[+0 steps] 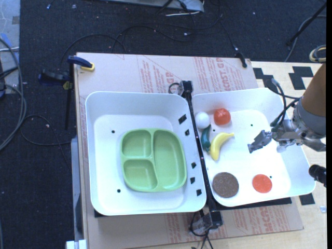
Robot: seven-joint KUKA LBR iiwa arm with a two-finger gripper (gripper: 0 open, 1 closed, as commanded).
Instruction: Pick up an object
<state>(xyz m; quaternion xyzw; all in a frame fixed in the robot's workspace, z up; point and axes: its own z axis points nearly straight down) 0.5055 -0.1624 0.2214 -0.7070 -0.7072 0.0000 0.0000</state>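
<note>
The right bin [290,191] holds a yellow banana [219,143] near its left wall, with a teal object [206,137] and a white ball [202,120] beside it. Just right of the ball lies a red tomato-like ball [222,116]. A brown disc [225,184] and an orange-red disc [262,183] rest near the front wall. My gripper [258,141] hangs over the middle of the right bin, right of the banana and above the orange-red disc in the view, with nothing seen in it.
The left bin [98,139] carries a green divided plate [153,159]. A black divider [195,139] runs between the bins. The arm's grey wrist [306,126] comes in over the right bin's right wall. Cables and clamps lie beyond the bench.
</note>
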